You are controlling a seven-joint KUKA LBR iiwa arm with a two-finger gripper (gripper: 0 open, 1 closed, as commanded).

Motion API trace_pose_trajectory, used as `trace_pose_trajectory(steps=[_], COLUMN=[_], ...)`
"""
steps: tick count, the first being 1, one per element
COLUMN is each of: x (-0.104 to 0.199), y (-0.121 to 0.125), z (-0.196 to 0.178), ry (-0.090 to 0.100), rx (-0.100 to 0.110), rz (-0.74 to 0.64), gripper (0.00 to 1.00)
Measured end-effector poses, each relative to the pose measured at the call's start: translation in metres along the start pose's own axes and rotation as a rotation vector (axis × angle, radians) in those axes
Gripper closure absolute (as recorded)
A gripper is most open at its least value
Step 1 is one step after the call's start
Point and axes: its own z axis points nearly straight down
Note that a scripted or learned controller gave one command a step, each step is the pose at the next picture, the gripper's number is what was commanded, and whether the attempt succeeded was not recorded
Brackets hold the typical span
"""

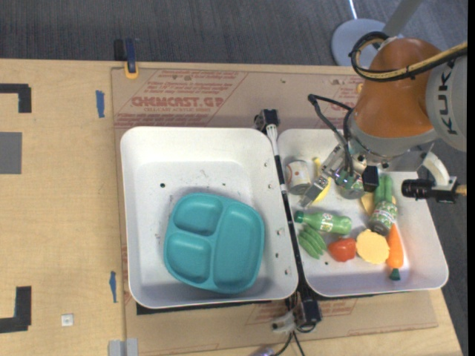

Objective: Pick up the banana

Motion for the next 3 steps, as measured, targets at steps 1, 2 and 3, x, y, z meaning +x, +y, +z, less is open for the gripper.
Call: trace_pose_trajectory(steps=[1,2,3], x=[-0.009,-0.035,-0.056], y=[0.017,-0.041,-0.023], z=[0.000,0.053,0.097], ry=[-0.005,-0.001,-0.007], rx=[-0.003,-0.001,-0.004], rz=[-0.374,-0.704,-0.534], gripper=[0.00,0.00,0.00])
